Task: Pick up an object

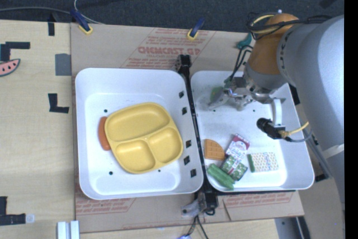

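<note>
The camera looks down on two white bins set side by side on a cardboard sheet [168,50]. Places here are given from the divider [190,120] where the bins meet.

Left of the divider, the left bin [89,176] holds a yellow tray [144,137] with three compartments, lying at a slant. An orange piece [103,134] shows from under the tray's far-left edge, touching it.

Right of the divider, the right bin [296,170] holds the loose things, all grouped at its near end. Just beside the divider lies an orange wedge [213,149]. Below the wedge, near the bin's front rim, lies a green pod [221,175]. A packet [236,158] in pink, white and green lies tilted right of the wedge, its lower end by the pod. A small patterned block [263,162] sits just right of the packet.

The gripper [230,97] hangs over the far half of the right bin, a short way right of the divider, on the grey arm [319,70] with its orange band [268,47]. Whether its fingers are apart or together cannot be told; nothing is seen between them. The loose things all lie nearer the camera than the gripper, well apart from it, with bare bin floor between; the wedge and packet are the closest.
</note>
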`<state>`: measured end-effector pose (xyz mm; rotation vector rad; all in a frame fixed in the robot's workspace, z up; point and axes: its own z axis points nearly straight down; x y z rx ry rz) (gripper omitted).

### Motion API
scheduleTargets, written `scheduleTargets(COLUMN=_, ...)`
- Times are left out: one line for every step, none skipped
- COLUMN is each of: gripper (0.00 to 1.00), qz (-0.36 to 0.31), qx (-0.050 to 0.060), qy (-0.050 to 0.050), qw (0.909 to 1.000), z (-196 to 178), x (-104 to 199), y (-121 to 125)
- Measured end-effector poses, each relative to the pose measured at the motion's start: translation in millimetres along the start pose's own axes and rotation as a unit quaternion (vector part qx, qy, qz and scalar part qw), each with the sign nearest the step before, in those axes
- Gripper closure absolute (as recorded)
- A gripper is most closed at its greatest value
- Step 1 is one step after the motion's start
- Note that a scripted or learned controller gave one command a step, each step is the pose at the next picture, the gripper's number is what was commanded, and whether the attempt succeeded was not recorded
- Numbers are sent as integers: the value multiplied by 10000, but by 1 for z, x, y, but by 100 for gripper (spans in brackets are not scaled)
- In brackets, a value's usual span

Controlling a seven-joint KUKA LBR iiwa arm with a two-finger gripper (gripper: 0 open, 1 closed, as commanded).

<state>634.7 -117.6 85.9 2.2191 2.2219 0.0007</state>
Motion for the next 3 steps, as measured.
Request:
scheduleTargets(gripper=0, qz=-4, qx=-1, qy=2, qw=10000, z=1, x=21, y=34)
scheduleTargets(gripper=100, qz=-11, qx=4, qy=-8, qw=10000, z=-9, x=21, y=34)
scheduleTargets(gripper=100, qz=-4, qx=-3, qy=-3, qw=10000, z=-135, x=37, y=0)
